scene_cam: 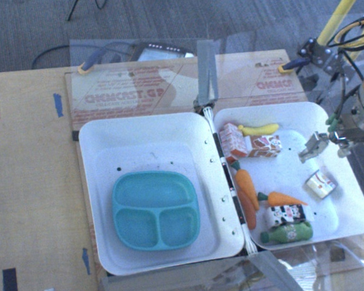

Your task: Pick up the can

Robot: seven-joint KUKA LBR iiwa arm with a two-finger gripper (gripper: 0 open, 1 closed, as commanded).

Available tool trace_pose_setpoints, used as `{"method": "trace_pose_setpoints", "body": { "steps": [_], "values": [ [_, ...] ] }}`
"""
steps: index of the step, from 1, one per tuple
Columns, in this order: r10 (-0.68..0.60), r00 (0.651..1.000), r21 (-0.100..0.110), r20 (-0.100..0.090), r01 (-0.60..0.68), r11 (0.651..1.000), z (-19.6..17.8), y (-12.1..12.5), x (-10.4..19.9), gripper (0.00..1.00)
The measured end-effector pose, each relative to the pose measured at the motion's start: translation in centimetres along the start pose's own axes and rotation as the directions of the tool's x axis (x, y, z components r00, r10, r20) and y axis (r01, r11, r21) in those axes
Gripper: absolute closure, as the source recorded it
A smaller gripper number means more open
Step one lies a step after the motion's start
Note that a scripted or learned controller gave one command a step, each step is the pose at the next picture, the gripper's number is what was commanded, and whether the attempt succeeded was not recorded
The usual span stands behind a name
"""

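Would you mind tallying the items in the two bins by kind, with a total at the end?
Carrots: 2, one by the divider, one smaller
Cartons: 2, orange-white, black-white
Banana: 1
Green bottle: 1
Can: 1
Teal divided plate: 1
Total: 8

We note the arm [360, 116] at the right edge: grey and silver metal parts, with an orange patch at about wrist height. Thin black cables loop around it, and a green wire runs down near the wrist. The end effector [317, 143] is pale grey metal, angular, with dull flat faces. We cannot resolve screws or markings.
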State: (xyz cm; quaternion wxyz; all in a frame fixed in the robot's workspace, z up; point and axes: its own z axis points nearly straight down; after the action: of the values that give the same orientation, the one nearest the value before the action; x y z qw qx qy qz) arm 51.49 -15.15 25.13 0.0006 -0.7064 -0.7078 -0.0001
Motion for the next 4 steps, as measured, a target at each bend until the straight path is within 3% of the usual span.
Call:
{"method": "trace_pose_setpoints", "body": {
  "steps": [1,2,3,4],
  "values": [
    [-0.137,0.991,-0.002,0.001,0.137,0.991,12.5,-3.0,-5.4,0.0],
    [0.041,0.999,-0.008,-0.013,-0.041,0.999,16.1,-2.9,-5.4,0.0],
    [0.049,0.999,-0.009,-0.005,-0.049,0.999,15.2,-3.1,-5.9,1.0],
    [0.042,0.999,-0.005,-0.012,-0.042,0.999,15.3,-3.0,-5.5,0.0]
  ]
}}
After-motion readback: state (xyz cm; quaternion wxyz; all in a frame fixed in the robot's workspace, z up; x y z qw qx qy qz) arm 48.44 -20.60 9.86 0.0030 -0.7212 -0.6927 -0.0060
